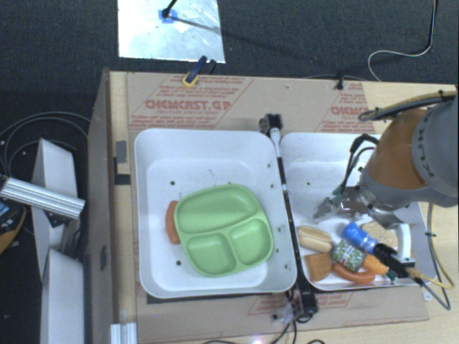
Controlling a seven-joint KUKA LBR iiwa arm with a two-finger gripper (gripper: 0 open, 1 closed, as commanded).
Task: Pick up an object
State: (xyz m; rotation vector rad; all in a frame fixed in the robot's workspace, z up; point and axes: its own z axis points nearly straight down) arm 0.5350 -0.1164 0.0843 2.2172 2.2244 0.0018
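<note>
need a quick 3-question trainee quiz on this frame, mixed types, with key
1. True or false: the green divided plate lies in the right bin.
2. Which lies beside the plate in the left bin? A) orange sausage-shaped item B) blue-capped bottle C) bread roll
3. Fill in: the gripper is over the ____ bin.

Key: 1 false; 2 A; 3 right.
</note>
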